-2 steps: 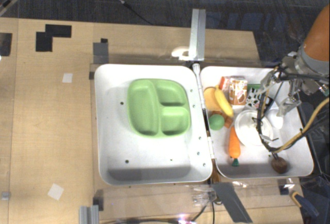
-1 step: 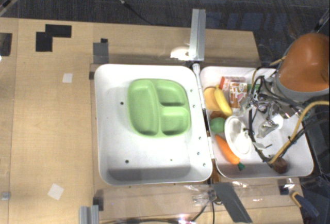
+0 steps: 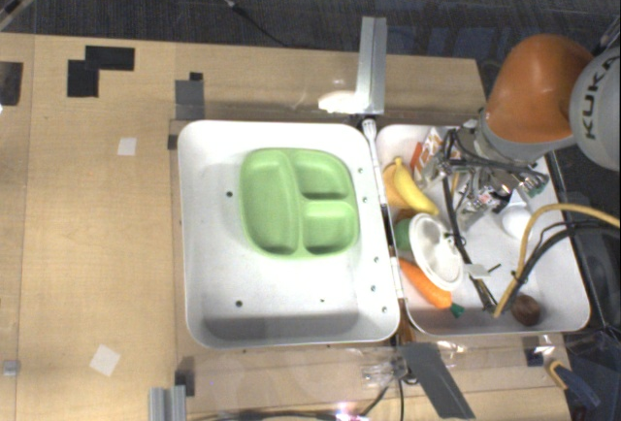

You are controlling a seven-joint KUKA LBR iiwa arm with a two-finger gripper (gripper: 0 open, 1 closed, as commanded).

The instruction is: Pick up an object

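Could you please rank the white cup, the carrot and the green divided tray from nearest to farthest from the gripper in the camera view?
Measured from the gripper, low in the right bin:
1. White cup, just below and left of it in the right bin.
2. Carrot, lower still, by that bin's front left corner.
3. Green divided tray, across the divider in the left bin.

1. The grey KUKA arm (image 3: 597, 113) enters from the right edge of the view, over the back right corner of the right-hand bin.
2. Its orange band (image 3: 532, 89) bulges above the wrist, facing the camera.
3. The two-finger gripper (image 3: 466, 191) hangs below it, pointing down into the back half of that bin, amid cables and metal fittings.
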